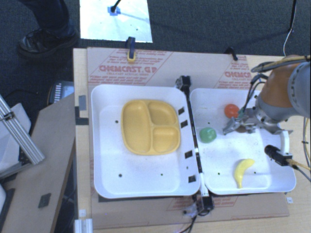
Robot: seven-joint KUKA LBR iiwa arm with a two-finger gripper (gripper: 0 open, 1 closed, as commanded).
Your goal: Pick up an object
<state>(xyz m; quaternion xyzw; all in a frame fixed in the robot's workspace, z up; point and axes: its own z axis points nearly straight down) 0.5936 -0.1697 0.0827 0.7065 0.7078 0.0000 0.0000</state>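
In the right bin (272, 184) lie an orange-red ball (231, 110) near the back, a green ball (208, 135) at the left side, and a yellow banana (242, 171) toward the front. My gripper (233, 126) hangs low between the orange-red ball and the green ball, just below and right of the orange-red one. Nothing shows between its fingers. The arm's orange band (279, 84) sits above it at the right.
The left bin (107, 174) holds a yellow three-compartment plate (149, 127). A black divider with clips (190, 140) runs between the bins. A black fitting (275, 154) with a cable sticks out over the right bin's right side.
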